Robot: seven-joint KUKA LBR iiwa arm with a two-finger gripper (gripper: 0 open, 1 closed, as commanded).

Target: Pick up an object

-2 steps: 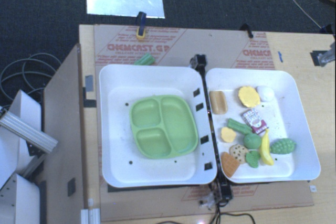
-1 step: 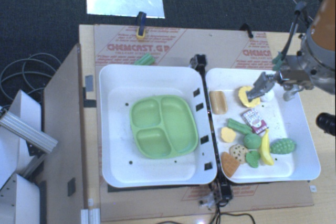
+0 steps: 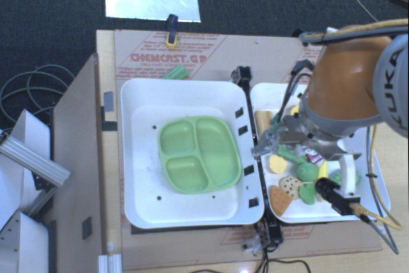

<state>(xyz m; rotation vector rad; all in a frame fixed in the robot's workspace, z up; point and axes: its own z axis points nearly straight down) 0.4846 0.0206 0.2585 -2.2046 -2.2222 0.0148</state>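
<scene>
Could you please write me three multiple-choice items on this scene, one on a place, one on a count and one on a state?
1. Where does the green tray lie?
A. in the left bin
B. in the right bin
C. on the floor

2. How many compartments does the green tray have?
A. two
B. three
C. five

3. How does the arm stand?
A. over the left bin
B. over the right bin
C. away from both bins

Answers:
1 A: the tray rests flat on the floor of the left bin.
2 B: two ridges split it into three wells.
3 B: its orange band hangs above the right bin, where the small toys lie.
</scene>
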